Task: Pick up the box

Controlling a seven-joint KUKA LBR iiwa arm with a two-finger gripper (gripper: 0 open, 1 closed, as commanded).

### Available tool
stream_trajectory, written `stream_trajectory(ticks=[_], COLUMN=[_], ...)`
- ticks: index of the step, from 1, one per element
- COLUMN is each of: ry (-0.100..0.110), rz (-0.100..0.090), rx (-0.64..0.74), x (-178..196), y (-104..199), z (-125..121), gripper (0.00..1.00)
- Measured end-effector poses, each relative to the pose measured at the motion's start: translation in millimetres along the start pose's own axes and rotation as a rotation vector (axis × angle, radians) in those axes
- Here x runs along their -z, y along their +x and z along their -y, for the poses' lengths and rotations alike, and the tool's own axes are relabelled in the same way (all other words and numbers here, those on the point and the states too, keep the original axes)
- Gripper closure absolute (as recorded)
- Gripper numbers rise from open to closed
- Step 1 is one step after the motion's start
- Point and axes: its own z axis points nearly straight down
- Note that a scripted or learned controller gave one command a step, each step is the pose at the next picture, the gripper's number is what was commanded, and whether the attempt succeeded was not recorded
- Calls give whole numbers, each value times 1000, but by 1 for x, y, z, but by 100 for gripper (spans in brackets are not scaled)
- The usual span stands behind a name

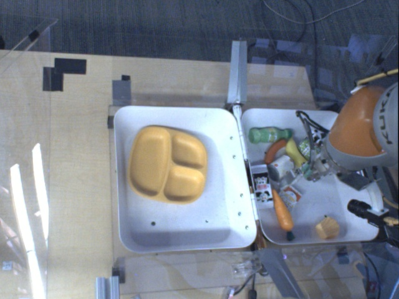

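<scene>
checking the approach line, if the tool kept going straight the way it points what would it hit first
Likely the small box in the right bin: the tool points leftward and down into that pile, with the carrot just beyond. Depth is unclear from this slanted view.

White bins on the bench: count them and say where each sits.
2. The left bin holds a yellow three-compartment tray. The right bin beside it holds the clutter: a green bottle, a carrot and more; the arm overhangs its far corner.
</scene>
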Motion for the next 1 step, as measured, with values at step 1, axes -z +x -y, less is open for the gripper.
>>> stream_trajectory(ticks=[1], ry=[9], rz=[-9], rx=[-28], x=[-6], y=[-4], z=[-12], gripper=[0])
